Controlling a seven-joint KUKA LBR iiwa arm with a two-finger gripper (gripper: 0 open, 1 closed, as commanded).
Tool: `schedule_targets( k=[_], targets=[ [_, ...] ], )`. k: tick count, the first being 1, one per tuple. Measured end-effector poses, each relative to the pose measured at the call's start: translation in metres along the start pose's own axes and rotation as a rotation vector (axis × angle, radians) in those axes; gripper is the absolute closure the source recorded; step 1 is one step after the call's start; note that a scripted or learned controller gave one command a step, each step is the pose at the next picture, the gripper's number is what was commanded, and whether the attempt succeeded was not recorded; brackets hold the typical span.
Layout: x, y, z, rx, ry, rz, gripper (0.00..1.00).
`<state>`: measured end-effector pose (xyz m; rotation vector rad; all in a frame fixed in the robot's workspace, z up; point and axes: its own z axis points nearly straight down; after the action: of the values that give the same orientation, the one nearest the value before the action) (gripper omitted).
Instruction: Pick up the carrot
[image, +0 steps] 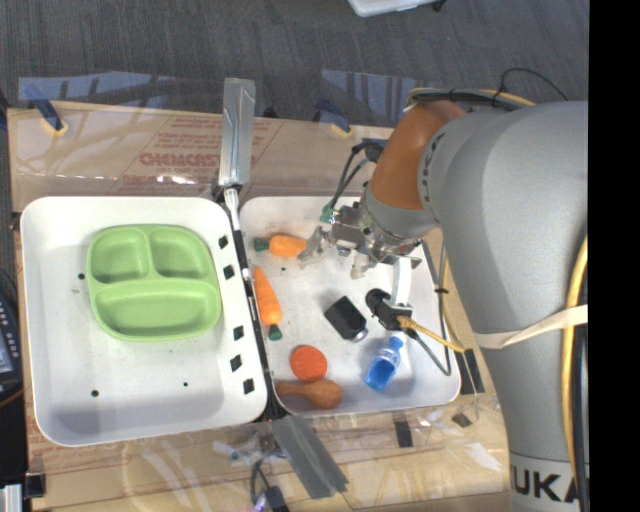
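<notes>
The grey arm reaches in from the right, its hand (335, 252) pointing down.

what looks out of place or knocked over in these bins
Only the blue bottle stands out: it lies tipped on its side in the right bin, near the front right corner. The green plate sits flat in the left bin.

The wrist and arm (500, 200) covered the right bin's far corner (425, 215) behind the gripper (340, 245). Whether its fingers gripped anything was unclear. The arm ran past the lower edge.
</notes>
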<state>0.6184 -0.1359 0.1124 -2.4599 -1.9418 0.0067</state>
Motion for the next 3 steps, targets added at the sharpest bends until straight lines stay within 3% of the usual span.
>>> schedule_targets(
  k=[1, 2, 3],
  targets=[
    [-0.001, 0.007, -0.018, -0.005, -0.001, 0.075, 0.0],
    [0.042, 0.035, 0.01, -0.028, 0.0, 0.214, 0.0],
    [0.046, 0.033, 0.01, -0.026, -0.001, 0.297, 0.0]
  ],
)
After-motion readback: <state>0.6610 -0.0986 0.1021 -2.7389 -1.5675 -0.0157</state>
